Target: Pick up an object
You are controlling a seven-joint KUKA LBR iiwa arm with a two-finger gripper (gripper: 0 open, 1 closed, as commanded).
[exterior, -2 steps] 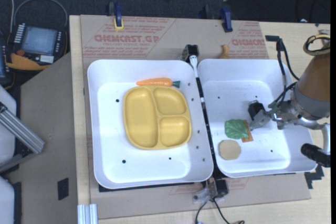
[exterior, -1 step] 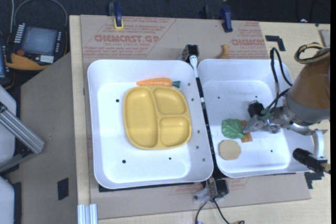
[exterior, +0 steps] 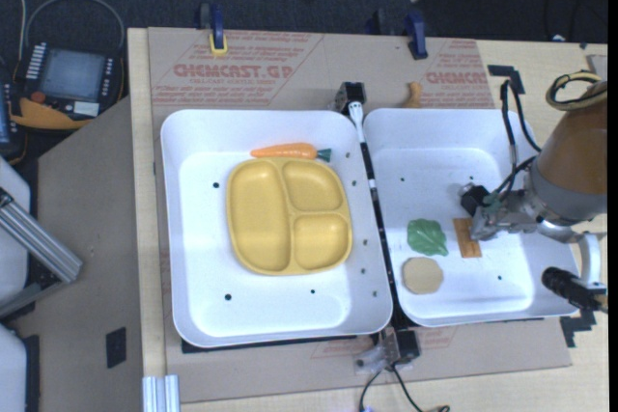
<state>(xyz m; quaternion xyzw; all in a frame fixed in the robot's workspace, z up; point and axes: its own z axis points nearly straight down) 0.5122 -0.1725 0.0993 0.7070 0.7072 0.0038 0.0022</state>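
Over the right bin, the arm is reaching in from the right, its gripper hanging low by a brown strip — whether it grips anything, I cannot tell. Beside it are lying a green leaf and tan disc. The left bin is holding a yellow divided tray and carrot.

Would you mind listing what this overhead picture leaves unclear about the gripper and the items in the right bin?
- Gripper: small and dark; its own wrist body covers the tips, so contact with anything is undecidable.
- Brown strip: partly hidden under the gripper; its full shape and what it is stay unclear.
- Green leafy piece and tan round piece: too small to identify.
- Arm: cut off by the right edge.
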